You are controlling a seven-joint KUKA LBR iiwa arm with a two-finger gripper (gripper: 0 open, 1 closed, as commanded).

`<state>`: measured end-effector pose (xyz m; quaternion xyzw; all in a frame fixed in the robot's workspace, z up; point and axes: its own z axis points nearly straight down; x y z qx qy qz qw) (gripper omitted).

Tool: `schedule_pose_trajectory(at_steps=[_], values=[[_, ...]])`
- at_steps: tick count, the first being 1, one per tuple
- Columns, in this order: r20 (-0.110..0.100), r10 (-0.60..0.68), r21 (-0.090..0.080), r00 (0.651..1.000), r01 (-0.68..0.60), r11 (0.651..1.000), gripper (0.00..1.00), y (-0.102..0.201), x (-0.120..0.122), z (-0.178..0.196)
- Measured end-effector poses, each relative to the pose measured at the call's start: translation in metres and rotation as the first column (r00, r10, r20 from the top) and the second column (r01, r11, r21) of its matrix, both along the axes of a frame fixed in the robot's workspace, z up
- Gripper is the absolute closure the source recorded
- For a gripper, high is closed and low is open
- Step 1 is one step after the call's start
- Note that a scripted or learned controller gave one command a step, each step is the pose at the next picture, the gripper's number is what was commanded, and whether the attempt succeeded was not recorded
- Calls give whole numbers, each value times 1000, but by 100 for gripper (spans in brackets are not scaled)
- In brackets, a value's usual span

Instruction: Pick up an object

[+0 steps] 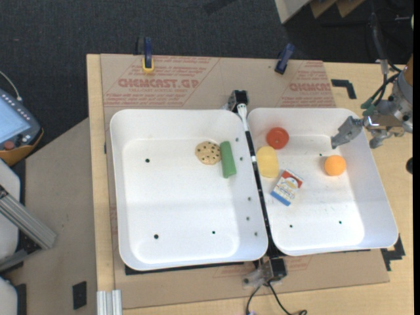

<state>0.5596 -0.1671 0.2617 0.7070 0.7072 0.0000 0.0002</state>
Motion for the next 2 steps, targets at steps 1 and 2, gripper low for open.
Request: schedule_pose_trajectory(at_steps=[1, 2], values=[[22, 2, -7, 1000, -2, 1000, 0, -3, 19, 212], [6, 1, -4, 1000, -1, 1000, 100, -2, 18, 213]])
